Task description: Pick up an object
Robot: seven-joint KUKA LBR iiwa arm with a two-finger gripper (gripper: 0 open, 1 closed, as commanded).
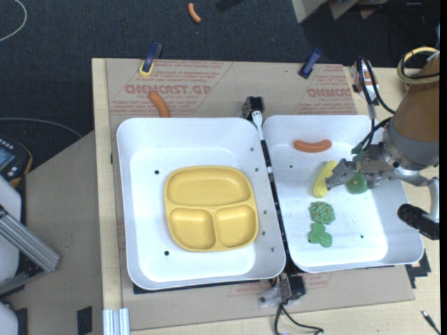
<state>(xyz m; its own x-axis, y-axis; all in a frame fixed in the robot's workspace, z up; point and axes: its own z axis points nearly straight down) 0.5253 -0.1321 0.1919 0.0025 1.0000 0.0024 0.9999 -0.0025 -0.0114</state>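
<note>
Two shallow white bins are sitting side by side on a cardboard-covered bench. The left bin [133, 187] is holding a yellow divided plate [209, 206], which is lying flat near the bin's middle with its one long compartment toward the far side and two smaller ones toward the near side. The right bin [391, 243] is holding four loose items: an orange sausage [312, 145] lying near the far wall; a yellow corn cob [321, 179] lying tilted just below it; a pale green broccoli floret [321, 211] nearer the front; and a darker green leafy piece [320, 238] just beside the floret, toward the near wall. The arm [419, 117] is reaching in from the right, and its gripper [349, 178] is hanging low over the right bin, right beside the corn cob. A small green object [357, 184] is showing at the fingertips; whether the fingers are clamping it or merely hovering over it cannot be told. Outside the bins, a second orange sausage [159, 104] is lying on the cardboard behind the left bin, and a third [194, 12] is lying on the dark floor beyond the bench. Blue clamps [149, 58] are gripping the cardboard's far edge.
</note>
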